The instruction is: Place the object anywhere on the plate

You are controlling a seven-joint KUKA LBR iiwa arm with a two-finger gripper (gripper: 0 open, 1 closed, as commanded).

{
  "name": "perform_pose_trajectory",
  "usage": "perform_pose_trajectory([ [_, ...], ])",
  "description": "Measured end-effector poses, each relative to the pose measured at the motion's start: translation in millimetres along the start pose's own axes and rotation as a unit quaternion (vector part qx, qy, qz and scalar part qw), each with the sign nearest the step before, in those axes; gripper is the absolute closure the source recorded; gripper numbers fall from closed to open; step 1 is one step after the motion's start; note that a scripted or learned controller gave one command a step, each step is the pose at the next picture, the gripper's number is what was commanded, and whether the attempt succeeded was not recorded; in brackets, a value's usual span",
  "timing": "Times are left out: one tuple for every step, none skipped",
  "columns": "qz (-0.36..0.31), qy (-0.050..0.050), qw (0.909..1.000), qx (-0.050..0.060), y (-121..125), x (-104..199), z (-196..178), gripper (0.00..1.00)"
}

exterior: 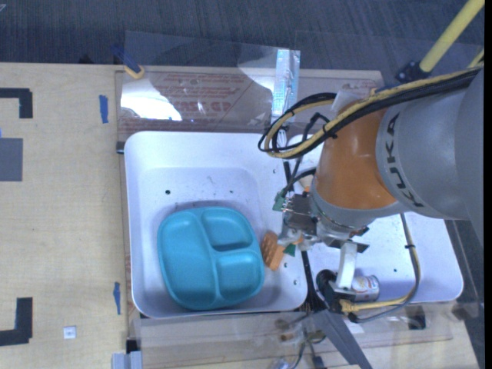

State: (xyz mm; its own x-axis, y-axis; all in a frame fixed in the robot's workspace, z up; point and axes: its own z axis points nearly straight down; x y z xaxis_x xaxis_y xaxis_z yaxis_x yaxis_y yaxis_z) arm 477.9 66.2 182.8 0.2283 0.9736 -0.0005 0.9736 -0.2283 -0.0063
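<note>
A teal plate point(209, 258) with three compartments lies in the front of the left bin point(192, 160). A small orange-brown object point(270, 249) sits just right of the plate's edge, near the wall between the bins. My gripper point(290, 241) hangs right beside that object, under the orange wrist band point(350, 167), and appears to touch it on its right side. The arm's bulk hides the fingers.
A small silver can point(364, 286) with a red mark lies in the front of the right bin point(430, 260). Black and yellow cables loop above the wrist. A clear plastic sheet stands behind the bins, and a wooden board lies to the left.
</note>
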Motion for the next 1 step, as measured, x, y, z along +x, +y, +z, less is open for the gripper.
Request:
perform_pose_trajectory([
  [0.002, 0.0, 1.0, -0.001, 1.1, -1.5, -0.7, 0.0],
])
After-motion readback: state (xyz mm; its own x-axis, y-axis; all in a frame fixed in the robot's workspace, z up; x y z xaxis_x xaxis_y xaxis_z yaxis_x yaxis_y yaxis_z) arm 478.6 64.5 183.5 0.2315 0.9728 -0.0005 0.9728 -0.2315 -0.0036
